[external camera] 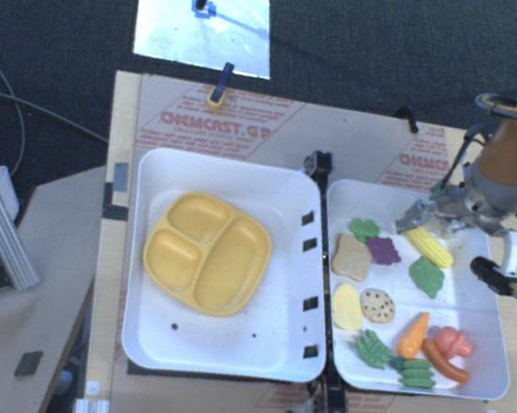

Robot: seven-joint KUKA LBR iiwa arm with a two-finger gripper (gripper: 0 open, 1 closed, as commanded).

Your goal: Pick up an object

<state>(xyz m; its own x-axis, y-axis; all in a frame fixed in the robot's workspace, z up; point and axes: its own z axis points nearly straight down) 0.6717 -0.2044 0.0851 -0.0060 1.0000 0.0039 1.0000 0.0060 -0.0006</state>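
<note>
1. Right now the corn cob (pixel 429 245) sits nearest the gripper (pixel 425 213), in the upper part of the right bin (pixel 497 347); its long axis runs on a slant from upper left down to lower right.
2. Whether the gripper's fingers are parted or closed, I cannot tell from where I stand; nothing shows between them.
3. Around the corn in the same bin lie a green leafy piece (pixel 363 229), a purple piece (pixel 384 250), a slice of bread (pixel 353 258), a green leaf (pixel 427 276), a yellow piece (pixel 347 307), a cookie (pixel 378 306), a carrot (pixel 413 334), a pink toy (pixel 452 343), a sausage (pixel 446 362) and two green vegetables (pixel 373 349) at the lower edge.
4. Next door, the left bin (pixel 163 175) holds a yellow divided tray (pixel 207 253) with three compartments.
5. Under both bins lies a cardboard sheet (pixel 278 126) printed in red with "CHEMCAST GP".
</note>
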